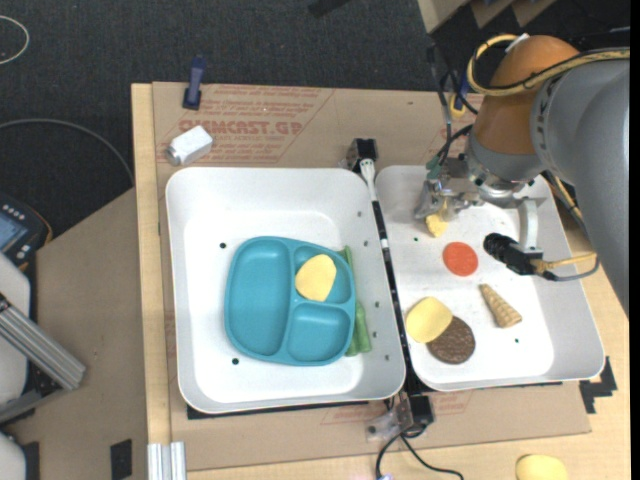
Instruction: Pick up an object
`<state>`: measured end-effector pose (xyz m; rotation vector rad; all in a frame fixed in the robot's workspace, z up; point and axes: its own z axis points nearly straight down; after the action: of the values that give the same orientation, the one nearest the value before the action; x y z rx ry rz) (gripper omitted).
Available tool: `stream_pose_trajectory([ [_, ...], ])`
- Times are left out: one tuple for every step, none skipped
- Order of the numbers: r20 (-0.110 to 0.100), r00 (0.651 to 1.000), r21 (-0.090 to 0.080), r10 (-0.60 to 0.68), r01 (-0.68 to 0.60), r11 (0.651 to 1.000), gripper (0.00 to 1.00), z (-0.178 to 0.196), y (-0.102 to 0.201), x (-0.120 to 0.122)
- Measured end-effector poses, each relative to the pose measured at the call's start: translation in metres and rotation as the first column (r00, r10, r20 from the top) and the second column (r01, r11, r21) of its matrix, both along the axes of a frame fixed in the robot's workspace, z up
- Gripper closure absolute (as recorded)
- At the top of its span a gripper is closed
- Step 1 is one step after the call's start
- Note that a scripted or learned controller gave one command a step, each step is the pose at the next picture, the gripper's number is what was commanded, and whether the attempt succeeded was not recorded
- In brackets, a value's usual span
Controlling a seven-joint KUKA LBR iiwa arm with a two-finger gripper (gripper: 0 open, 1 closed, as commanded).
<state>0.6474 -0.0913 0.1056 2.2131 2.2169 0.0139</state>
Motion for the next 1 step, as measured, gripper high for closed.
stream_pose_trajectory([
  [-0.002,1.000,0.002,0.005,-0.005,1.000,1.00,0.0855,0.0614,0.0219],
])
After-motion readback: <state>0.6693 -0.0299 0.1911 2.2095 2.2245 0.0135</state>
